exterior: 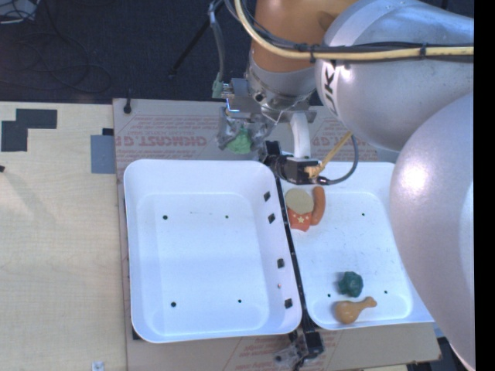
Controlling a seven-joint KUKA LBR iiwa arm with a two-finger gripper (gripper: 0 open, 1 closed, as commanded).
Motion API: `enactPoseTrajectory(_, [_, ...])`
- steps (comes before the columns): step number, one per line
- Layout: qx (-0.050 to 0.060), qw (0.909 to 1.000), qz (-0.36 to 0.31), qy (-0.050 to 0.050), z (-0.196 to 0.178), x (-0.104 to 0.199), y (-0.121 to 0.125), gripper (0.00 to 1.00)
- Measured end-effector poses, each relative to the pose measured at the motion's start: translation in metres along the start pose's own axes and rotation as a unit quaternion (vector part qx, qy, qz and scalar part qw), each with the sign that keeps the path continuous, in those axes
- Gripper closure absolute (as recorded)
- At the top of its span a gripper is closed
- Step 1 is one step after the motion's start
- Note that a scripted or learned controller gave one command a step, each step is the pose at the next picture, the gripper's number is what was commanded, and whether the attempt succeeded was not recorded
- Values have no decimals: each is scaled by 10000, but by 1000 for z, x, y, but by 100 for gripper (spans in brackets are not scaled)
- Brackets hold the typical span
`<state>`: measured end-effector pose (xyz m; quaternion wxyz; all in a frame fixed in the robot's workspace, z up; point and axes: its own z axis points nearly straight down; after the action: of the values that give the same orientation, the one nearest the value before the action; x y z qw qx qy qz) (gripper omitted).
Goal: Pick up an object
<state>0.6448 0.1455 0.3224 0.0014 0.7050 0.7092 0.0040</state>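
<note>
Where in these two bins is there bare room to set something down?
The left bin has bare floor from wall to wall, the widest free patch. The right bin is free in its middle, between the orange and red toy by the divider and the green lump with the tan drumstick at the near edge. The far edge is crowded by the hand.

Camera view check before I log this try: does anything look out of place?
Yes. The gripper is raised above the far rim of the left white bin, with a small light-green object between its fingers, away from the right bin's objects.
</note>
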Motion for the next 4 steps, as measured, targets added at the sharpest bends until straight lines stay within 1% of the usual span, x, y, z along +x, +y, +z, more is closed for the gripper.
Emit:
enactPoseTrajectory(1, [65, 10000, 0, -15, -10, 57, -63, 100])
enactPoseTrajectory(2, [31, 10000, 21, -16, -77, 38, -65, 100])
enactPoseTrajectory(3, [37, 10000, -12, -4, -143, 103, -126, 100])
enactPoseTrajectory(4, [16, 10000, 23, -13, -214, 100, -89, 100])
